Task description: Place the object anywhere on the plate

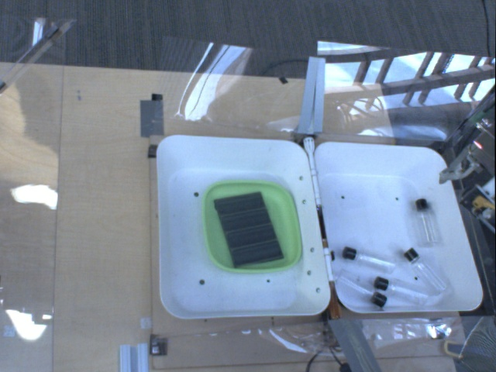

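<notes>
Bench (93,208): 5 faint clear vials (364,263).

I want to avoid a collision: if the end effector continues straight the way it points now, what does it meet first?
Probably the right bin, near its right rim; the end effector seems to aim down there, but depth is unclear.

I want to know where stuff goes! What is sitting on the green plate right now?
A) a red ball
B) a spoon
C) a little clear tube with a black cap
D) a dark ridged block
D: a dark ridged block lies flat on the green plate in the left bin, while the clear tubes with black caps lie in the right bin.
</notes>
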{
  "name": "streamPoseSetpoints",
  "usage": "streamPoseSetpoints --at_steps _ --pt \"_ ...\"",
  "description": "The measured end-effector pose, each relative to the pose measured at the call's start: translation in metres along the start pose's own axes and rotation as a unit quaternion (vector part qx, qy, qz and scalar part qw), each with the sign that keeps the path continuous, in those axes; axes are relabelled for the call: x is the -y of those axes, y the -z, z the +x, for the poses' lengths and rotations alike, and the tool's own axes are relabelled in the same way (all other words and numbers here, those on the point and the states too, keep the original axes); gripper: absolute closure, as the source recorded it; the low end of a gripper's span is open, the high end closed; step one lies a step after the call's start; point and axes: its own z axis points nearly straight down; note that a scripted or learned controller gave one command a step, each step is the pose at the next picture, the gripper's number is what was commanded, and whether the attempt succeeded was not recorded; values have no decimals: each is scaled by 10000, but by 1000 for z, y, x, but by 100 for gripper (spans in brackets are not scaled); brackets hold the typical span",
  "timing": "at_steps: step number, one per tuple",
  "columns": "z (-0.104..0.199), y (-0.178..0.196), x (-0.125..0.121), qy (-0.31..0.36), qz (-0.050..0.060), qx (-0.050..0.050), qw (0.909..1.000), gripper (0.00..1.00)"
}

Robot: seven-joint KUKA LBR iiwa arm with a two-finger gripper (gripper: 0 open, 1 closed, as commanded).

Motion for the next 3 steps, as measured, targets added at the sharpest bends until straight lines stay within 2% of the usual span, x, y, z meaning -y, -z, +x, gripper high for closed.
streamPoseSetpoints --at_steps 1,2,3 --pt "-26 54 25 -391 -4 -3 9992 0" --pt "-31 2 20 -546 14 9 9985 0" --pt "-9 -22 3 -718 10 6 9974 0"
